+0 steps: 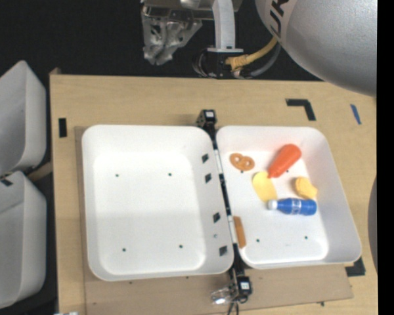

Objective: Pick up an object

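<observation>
**Tight cluster: a miss or a double grab is the risk**

The gripper (163, 43) is seen raised past the back edge of the bench (131, 97), well apart from the right bin (335, 241) where the pickable things lie. Whether it is spread or pressed together cannot be told. Nearest to it, a flat pretzel-shaped piece (241, 161) is judged easily slipped over. Just beyond, an orange carrot-like toy (284, 160) and a yellow piece (264, 188) are set close together, so one may be nudged while the other is sought. Farther off, a blue bottle (293, 206) lies on its side and may be rolled away. Farthest, a brown stick (239, 231) lies by the bin's inner wall, where a collision is likely.
</observation>
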Tool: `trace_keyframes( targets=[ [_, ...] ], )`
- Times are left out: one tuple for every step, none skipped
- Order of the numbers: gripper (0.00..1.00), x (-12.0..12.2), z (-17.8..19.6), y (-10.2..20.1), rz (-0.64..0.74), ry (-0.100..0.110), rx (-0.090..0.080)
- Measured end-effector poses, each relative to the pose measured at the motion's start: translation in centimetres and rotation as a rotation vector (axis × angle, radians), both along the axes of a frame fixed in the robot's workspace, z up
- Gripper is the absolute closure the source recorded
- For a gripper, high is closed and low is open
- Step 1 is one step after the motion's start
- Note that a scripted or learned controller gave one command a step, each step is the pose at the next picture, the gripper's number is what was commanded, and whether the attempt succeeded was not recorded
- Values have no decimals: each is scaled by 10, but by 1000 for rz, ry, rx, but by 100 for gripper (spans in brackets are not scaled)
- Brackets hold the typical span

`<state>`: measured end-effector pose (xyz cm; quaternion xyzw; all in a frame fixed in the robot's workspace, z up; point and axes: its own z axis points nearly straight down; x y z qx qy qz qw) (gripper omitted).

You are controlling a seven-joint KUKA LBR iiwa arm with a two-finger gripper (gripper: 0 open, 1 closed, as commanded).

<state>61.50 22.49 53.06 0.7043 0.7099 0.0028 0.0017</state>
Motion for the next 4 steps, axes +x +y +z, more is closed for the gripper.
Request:
trace_keyframes(
  targets=[
    [100, 43, -157, -23, -11, 20, -9],
    [100, 58, -215, -4, -5, 11, -5],
    [100, 75, -69, -4, -4, -13, 3],
    [100, 73, -210, -22, -9, 19, -8]
  ],
)
